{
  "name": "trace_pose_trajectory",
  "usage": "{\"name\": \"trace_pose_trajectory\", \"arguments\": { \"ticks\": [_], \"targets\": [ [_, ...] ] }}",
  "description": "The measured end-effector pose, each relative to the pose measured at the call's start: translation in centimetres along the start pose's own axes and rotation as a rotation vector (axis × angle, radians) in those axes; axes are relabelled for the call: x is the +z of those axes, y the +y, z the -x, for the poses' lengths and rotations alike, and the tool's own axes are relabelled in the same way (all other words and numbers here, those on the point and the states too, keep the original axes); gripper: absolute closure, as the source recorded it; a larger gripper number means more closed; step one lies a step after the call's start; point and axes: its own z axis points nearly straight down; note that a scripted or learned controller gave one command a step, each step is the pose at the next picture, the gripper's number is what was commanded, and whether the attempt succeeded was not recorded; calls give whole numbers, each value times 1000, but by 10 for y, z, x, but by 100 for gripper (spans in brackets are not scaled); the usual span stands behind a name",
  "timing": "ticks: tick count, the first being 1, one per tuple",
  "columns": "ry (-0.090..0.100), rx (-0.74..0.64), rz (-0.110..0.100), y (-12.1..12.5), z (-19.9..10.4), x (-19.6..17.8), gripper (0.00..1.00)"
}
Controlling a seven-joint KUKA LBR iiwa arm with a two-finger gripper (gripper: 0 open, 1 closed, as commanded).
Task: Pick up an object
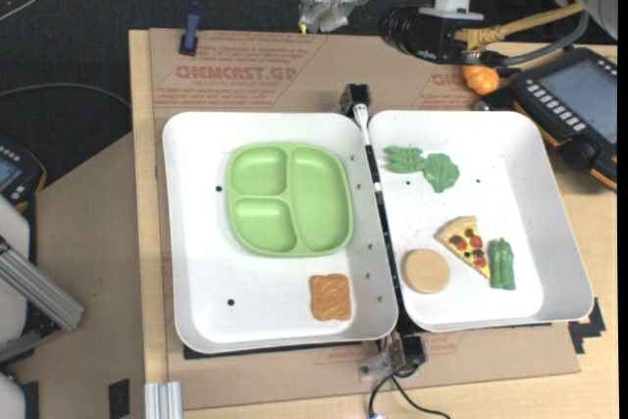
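so the pickable stuff is mostly in the right bin (549, 201): a pizza slice (464, 243) near the middle, a round cracker (427, 271) just beside it on the left, green beans (501, 263) touching or nearly touching its right side, and a broccoli piece (425, 166) up toward the far edge, well apart from the other three. the left bin (186, 211) has a green divided plate (289, 198) in the middle and a waffle (331, 296) sitting alone near the front right corner. the gripper (330, 7) is hanging way back past the bins, over the bench (245, 74), and it's too blurry up there to say, so i honestly cannot tell if the jaws are spread or closed. nothing looks picked yet. if it were me i'd go for the waffle or the broccoli, since both have free space all round and the jaws can come straight down without bumping a neighbour. the pizza, cracker and beans are bunched up, so a drop there probably shoves one into another or pinches two at once. everything looks flat and low, so i'd guess the grip has to get right down to the bin floor and close across the narrow side. also stay off the rim where the two bins meet, the cracker's pretty near it.
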Motion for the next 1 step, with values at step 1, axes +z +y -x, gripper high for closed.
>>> {"name": "trace_pose_trajectory", "arguments": {
  "ticks": [1],
  "targets": [
    [-9, 3, -25, -80, -16, 107, 100]
  ]
}}
